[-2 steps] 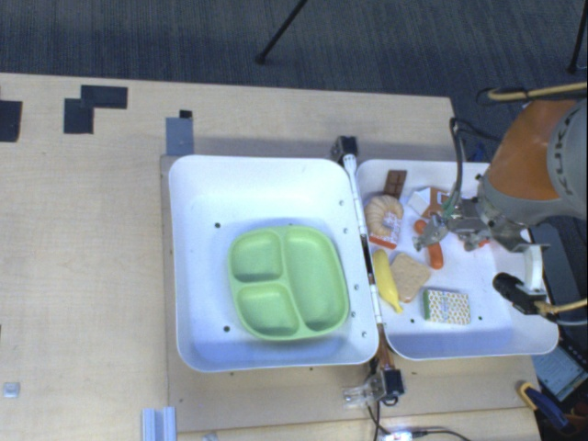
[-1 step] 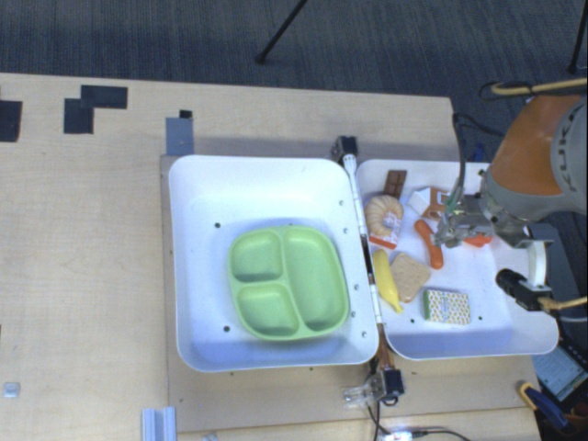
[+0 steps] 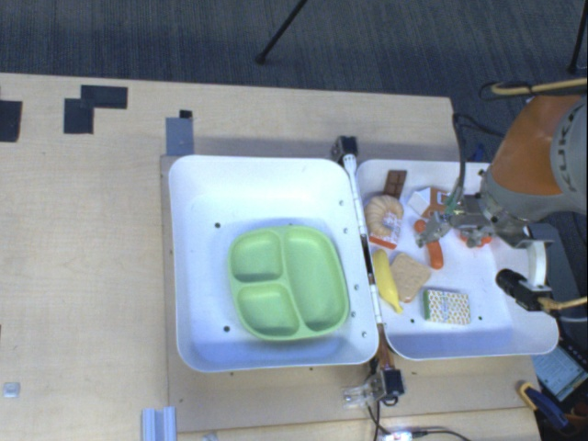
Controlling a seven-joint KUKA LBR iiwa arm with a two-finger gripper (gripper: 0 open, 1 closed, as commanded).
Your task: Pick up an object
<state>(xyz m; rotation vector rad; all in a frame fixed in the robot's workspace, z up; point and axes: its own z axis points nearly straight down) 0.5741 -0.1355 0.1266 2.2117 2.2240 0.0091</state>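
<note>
Right bin [image 3: 514, 338], with its loose objects: an orange carrot-like piece [image 3: 435, 252] beneath the gripper [image 3: 441, 220], a yellow banana [image 3: 387, 283] along the left wall, a tan bread slice [image 3: 410, 276], a green-patterned box [image 3: 446, 307] and a brown bar [image 3: 395, 183]. Whether the gripper is open or closed cannot be told. Left bin [image 3: 197, 246] on the counter [image 3: 83, 274] holds a green divided tray [image 3: 288, 282].

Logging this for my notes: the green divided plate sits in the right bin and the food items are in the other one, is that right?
Not quite. The camera view shows the green divided plate in the left bin; the food items, such as the banana, lie in the right bin.
</note>
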